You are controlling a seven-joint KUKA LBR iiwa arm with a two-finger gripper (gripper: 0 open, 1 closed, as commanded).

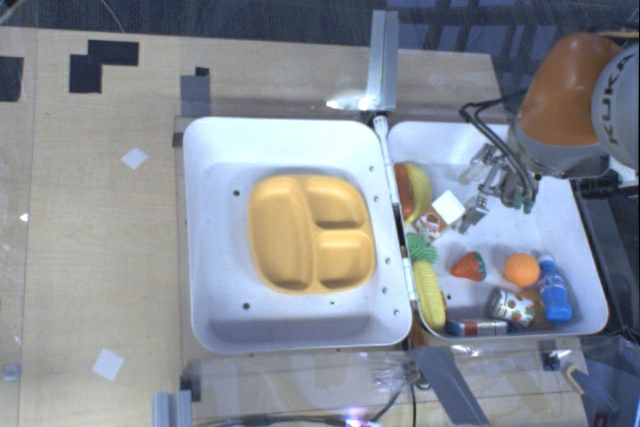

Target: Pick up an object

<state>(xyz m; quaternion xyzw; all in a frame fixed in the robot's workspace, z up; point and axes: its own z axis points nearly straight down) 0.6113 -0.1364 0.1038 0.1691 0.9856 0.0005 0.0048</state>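
Marker (pixel 478 326) low; claw (pixel 478 202) tilts toward white block (pixel 448 208).

White block (pixel 448 208) flat in right bin, beside banana.

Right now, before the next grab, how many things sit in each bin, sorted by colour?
Yellow: 3 (divided plastic tray, corn cob, banana)
Red: 1 (strawberry)
Orange: 1 (round ball)
Blue: 1 (small bottle)
White: 1 (small block)
Multicolour: 2 (printed can, marker-like tube)
Total: 9
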